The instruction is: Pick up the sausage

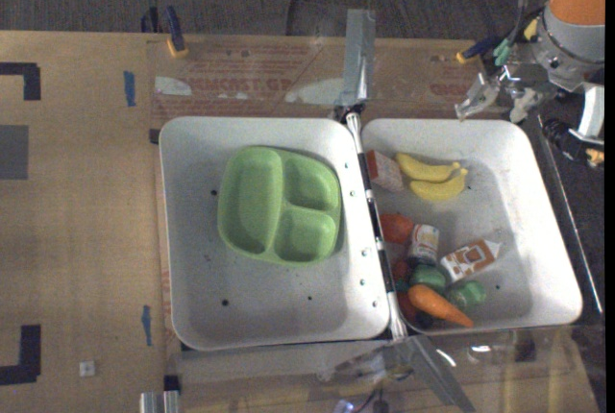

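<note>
Camera view: carton (470, 258) label unreadable; claw (496, 98) above right bin (553, 209).

Red print on the cardboard sheet (245, 75) — and carton (470, 258) labels — stays illegible.

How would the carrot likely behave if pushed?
The carrot looks rounded and tapered, so it would probably roll in an arc. It seems to lie against a green toy, so a push likely shifts that too.
</note>
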`<state>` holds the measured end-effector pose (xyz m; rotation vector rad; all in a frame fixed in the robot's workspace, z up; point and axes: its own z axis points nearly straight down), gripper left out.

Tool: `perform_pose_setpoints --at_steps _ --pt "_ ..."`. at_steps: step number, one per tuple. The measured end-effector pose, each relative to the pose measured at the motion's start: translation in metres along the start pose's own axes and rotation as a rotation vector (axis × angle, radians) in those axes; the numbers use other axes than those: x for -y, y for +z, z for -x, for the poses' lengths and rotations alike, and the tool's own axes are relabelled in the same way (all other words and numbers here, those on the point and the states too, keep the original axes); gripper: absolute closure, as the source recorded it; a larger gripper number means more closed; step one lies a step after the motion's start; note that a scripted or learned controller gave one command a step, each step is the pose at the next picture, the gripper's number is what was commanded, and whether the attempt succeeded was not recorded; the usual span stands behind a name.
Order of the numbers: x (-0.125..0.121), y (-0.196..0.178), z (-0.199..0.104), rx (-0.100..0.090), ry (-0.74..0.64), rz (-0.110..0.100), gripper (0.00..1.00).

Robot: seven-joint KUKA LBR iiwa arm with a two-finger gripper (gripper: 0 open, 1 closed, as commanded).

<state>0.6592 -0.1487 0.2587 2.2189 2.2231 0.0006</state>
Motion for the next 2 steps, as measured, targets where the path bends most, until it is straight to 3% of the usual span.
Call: perform_pose_setpoints --at_steps 1,2 --pt "0.000 0.000 0.000 0.000 0.000 0.000 0.00" --pt "0.020 0.161 -0.053 0.001 0.179 0.003 0.00"
